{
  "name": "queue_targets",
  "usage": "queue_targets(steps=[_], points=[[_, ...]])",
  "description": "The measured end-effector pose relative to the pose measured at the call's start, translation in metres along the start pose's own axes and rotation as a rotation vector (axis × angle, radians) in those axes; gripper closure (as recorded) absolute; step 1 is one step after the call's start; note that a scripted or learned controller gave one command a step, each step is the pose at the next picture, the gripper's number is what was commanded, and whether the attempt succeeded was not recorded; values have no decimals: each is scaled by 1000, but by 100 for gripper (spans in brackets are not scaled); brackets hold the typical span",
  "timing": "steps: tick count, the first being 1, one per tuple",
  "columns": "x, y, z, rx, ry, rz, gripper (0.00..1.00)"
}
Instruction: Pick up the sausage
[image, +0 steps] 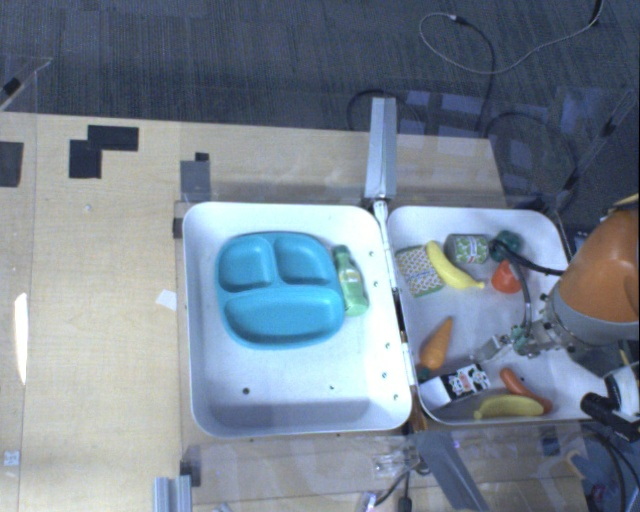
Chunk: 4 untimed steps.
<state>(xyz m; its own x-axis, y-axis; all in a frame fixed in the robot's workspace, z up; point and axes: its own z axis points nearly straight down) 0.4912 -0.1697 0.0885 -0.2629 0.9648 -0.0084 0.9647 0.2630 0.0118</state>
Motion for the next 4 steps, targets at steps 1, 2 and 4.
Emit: queue_targets(steps=[1,2,4], points=[[-25,-7,0,1,5,-11,0],[-33,-9,1,0,5,-66,0],[-35,-7,-10,-3,4,-65,0]])
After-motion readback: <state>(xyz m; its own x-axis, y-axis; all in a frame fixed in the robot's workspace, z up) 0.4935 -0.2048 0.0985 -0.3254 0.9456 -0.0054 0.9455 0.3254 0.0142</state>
